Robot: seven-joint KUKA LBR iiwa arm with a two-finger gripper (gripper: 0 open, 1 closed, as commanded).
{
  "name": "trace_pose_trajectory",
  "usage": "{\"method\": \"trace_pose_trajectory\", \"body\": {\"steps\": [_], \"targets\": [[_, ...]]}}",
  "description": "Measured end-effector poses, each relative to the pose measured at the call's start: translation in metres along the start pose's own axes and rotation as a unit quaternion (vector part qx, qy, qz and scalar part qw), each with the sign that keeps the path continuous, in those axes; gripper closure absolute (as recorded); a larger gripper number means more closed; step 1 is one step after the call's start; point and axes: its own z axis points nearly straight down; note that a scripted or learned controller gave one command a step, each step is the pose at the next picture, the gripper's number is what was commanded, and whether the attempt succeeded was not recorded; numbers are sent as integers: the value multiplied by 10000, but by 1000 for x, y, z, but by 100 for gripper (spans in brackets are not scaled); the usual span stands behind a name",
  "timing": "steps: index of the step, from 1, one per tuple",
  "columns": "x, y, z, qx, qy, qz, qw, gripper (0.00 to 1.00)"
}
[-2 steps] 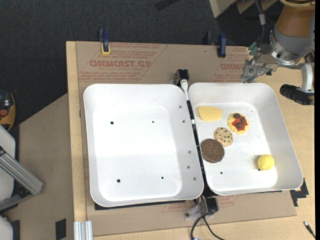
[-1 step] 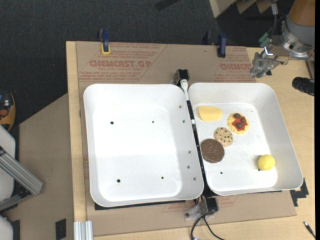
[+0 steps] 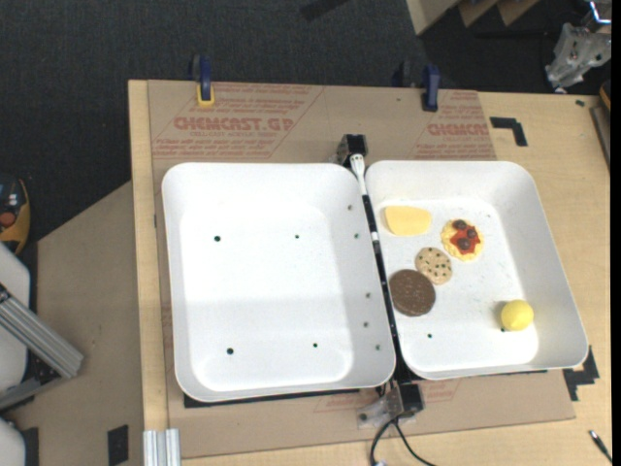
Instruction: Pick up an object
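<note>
Because all 5 items lie in the right bin, with the lemon well apart from the cheese, tart, cookie and brown disc, it looks the easiest target for a straight-down grasp; the hand, seemingly at the top right corner, is too blurred to tell whether spread or pressed.

A brown board-covered surface, printed with red lettering, carries two shallow white bins side by side: the left bin and the right bin, touching along a dark seam at the middle. Two blue clamps grip the surface's far edge, one at the far left and one further right, and a black cable trails off the near edge below the seam. Dark carpet lies beyond the surface.
</note>
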Motion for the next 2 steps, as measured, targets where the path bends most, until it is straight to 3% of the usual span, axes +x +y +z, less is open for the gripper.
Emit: {"method": "trace_pose_trajectory", "body": {"steps": [1,2], "targets": [[69,-36,68,128,34,-9,9999,100],[135,-59,150,151,42,-22,9999,100]]}}
